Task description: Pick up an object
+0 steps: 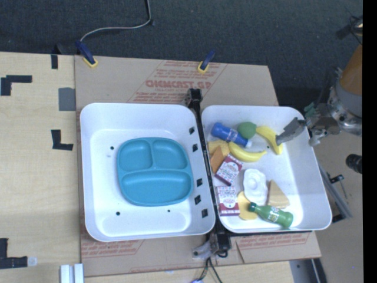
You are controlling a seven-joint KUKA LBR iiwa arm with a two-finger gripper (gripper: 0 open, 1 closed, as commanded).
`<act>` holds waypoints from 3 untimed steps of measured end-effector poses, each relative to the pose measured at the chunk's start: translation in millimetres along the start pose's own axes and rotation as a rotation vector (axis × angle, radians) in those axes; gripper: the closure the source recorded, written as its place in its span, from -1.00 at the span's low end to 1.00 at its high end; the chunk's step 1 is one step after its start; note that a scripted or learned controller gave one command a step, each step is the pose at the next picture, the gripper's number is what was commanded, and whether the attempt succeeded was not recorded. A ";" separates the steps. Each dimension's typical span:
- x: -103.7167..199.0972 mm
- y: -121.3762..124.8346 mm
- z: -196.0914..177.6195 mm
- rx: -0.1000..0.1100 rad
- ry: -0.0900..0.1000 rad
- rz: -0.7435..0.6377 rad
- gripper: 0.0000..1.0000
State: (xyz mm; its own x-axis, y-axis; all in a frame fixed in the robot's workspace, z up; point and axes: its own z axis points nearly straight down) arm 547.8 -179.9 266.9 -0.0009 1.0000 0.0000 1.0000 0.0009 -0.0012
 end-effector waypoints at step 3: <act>15.9 121.8 180.4 -0.003 -0.001 -0.002 -1.00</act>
State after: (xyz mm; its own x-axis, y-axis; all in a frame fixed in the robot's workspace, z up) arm 669.4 -163.8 86.3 -0.0026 1.0000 -0.0012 1.0000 0.0026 0.0020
